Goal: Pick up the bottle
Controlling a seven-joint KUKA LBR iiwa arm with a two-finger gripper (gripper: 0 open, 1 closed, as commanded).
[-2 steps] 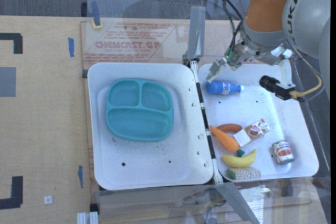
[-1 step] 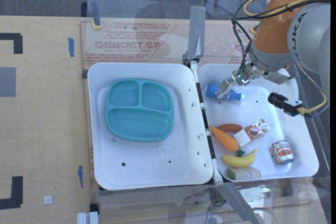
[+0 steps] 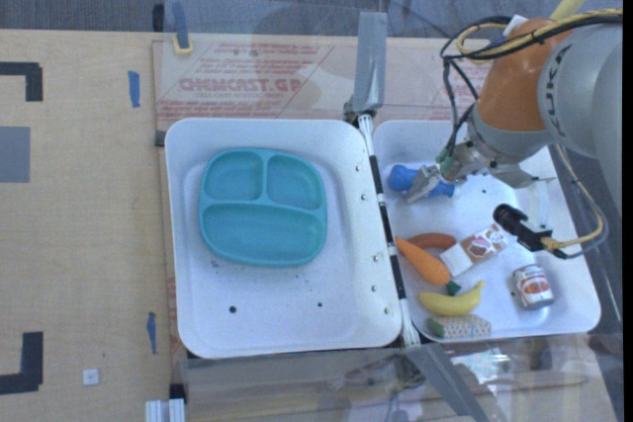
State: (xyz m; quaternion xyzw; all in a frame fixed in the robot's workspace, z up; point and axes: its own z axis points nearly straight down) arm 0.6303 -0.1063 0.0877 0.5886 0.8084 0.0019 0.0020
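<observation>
Reaching over the blue bottle (image 3: 406,178) at the right bin's (image 3: 579,306) upper left corner.
Gripper (image 3: 432,183) sits against the bottle's right end, though I cannot tell its state; the bottle looks small, light, rigid plastic, likely slippery, best pinched across its body.

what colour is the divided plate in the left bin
Teal, a light blue-green; the divided plate shows in the camera view.

You've got a teal divided plate (image 3: 263,208) sitting alone in the left bin (image 3: 188,311). In the right bin (image 3: 579,296): carrot (image 3: 423,262) with a sausage (image 3: 432,240) just above it, banana (image 3: 452,300), corn cob (image 3: 459,327) at the front edge, small can (image 3: 532,287), snack packet (image 3: 477,248). Blue tape marks (image 3: 134,89) on the tabletop (image 3: 79,212).
</observation>
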